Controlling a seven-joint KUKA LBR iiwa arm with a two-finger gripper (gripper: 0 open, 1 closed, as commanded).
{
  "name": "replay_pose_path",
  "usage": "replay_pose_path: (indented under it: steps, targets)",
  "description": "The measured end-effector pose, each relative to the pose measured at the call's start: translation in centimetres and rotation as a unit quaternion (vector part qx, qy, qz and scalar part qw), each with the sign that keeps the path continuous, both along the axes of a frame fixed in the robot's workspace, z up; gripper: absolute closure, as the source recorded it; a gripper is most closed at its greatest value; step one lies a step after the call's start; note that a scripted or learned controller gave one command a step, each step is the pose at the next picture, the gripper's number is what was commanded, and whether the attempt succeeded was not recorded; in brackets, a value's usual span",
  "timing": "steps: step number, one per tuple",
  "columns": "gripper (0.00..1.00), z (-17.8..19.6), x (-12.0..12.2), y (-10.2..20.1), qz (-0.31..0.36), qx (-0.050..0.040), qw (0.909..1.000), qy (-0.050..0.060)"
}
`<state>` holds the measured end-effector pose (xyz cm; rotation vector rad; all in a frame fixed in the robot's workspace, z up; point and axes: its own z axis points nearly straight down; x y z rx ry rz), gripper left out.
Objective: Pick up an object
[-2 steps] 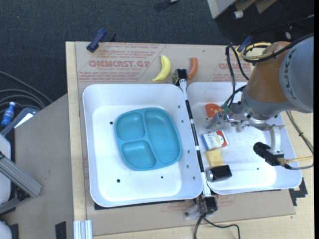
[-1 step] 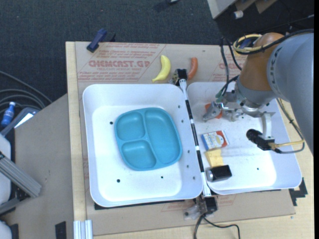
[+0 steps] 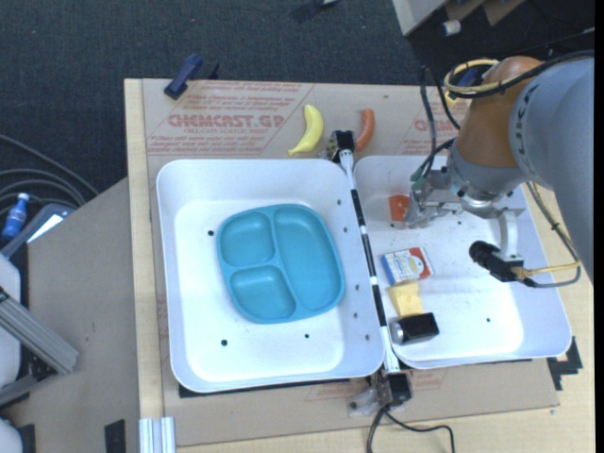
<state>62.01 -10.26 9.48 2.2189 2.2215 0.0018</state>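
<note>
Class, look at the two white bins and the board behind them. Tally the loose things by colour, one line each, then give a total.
Blue: 2, the divided plate and the clip
Yellow: 2, the banana and the block
Orange or red: 2, the carrot-like piece and the small block
Black: 1, the block
Multicoloured: 1, the small box
Total: 8

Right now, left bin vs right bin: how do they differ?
The left bin holds one blue divided plate; the right bin holds several small items, including a small card box and a black block. The arm's hand is over the right bin, not the left. Both are shallow and white.
</note>
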Motion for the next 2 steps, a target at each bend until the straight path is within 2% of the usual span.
replay_pose_path:
  steps: [1, 2]
  targets:
    - [0.00, 0.0, 0.0, 0.0, 0.000, 0.0000, 1.0000, 0.000]
    - [1.00, 1.0, 0.0, 0.0, 0.000, -0.0002, 1.0000, -0.001]
